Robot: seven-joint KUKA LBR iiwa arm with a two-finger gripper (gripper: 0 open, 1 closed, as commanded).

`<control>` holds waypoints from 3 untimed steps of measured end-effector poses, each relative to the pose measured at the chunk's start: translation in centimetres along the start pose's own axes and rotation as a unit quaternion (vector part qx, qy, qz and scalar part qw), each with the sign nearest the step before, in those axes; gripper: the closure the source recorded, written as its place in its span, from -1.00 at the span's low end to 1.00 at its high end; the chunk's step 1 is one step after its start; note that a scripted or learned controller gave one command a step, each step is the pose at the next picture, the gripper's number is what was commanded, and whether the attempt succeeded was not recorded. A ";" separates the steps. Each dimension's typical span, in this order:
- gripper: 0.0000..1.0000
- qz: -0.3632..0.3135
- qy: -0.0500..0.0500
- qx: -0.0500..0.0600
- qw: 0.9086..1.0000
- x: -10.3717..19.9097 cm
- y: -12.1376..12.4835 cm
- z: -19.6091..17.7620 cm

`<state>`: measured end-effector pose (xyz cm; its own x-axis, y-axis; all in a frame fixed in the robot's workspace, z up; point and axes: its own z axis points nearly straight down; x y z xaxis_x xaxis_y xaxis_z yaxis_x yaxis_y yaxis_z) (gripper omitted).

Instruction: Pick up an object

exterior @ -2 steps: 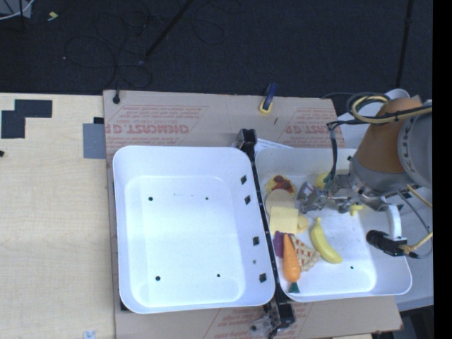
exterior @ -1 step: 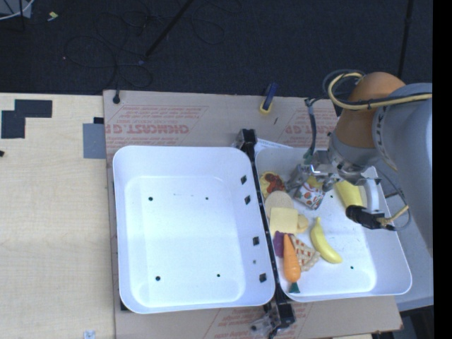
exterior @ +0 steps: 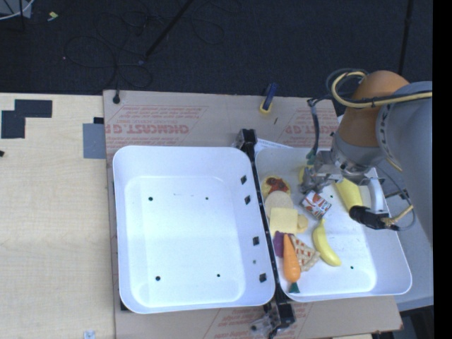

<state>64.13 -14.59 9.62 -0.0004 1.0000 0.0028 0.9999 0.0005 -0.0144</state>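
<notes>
even, fairly bright overhead light with soft shadows, mild glare on the white bins [exterior: 183, 162], slightly soft focus overall.

In the right bin [exterior: 395, 277] we see a cluster of toy foods along its left wall. An orange carrot [exterior: 291, 260] lies lengthwise near the front-left corner, beside a waffle piece [exterior: 306, 253]. A pale yellow cheese slice [exterior: 284, 220] sits above them. A yellow banana [exterior: 324, 245] lies mid-bin. A small red-and-white can [exterior: 316, 204] lies tilted nearer the back wall.
</notes>
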 end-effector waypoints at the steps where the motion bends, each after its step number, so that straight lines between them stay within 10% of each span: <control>1: 1.00 0.000 -0.001 -0.003 1.000 -1.0 0.1 1.0; 2: 1.00 0.001 -0.001 -0.002 1.000 -6.3 0.0 0.9; 3: 1.00 0.000 0.000 -0.004 1.000 -4.8 0.1 0.9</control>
<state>64.23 -19.38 8.67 -0.0005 1.0000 0.0020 1.0000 0.0005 -0.0074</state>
